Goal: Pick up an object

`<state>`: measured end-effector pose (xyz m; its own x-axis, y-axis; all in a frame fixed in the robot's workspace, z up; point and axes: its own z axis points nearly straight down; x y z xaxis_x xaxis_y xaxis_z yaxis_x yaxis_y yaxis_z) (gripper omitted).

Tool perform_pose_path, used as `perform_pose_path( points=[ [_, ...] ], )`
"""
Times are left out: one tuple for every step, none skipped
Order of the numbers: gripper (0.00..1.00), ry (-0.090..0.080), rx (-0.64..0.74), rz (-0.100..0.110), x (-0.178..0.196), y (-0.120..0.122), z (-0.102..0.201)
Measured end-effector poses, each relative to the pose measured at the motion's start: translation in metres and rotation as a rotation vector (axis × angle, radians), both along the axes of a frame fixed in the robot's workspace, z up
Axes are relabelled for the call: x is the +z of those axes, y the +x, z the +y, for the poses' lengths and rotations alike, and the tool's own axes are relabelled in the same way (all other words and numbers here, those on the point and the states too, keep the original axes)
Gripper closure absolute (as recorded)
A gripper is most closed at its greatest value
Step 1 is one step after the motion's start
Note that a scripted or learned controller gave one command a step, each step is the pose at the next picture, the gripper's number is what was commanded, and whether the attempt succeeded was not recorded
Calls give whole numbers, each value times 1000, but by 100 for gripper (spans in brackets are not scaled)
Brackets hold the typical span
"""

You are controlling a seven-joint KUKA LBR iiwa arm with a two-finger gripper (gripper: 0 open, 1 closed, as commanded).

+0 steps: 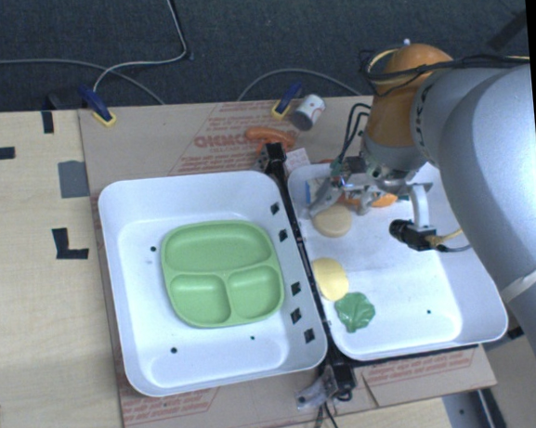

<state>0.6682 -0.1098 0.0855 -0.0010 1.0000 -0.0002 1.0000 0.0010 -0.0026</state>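
Note:
In the right bin (pixel 424 288) my gripper (pixel 342 191) is low in the far left corner, right above a tan round object (pixel 333 222). A small orange piece (pixel 380 200) shows just to the gripper's right. Nearer the front, a yellow rounded object (pixel 330 277) lies against the bin's left wall. A green leafy object (pixel 356 312) lies just in front of it. The left bin (pixel 134 229) holds a green divided plate (pixel 223 270).
The grey arm (pixel 487 161) with its orange band (pixel 399 113) covers the right bin's far right side. Behind the bins, on the cardboard, lie an orange object (pixel 270 135), a grey cylinder (pixel 308 112) and two blue-yellow clamps (pixel 99 106). A black divider (pixel 292 244) runs between the bins.

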Motion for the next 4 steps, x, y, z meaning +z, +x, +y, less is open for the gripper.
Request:
perform_pose_path(
  points=[
    [0,0,1,0,0,0,-4],
    [0,1,0,1,0,0,-21],
    [0,2,0,2,0,0,-32],
    [0,4,1,2,0,0,-33]
  ],
)
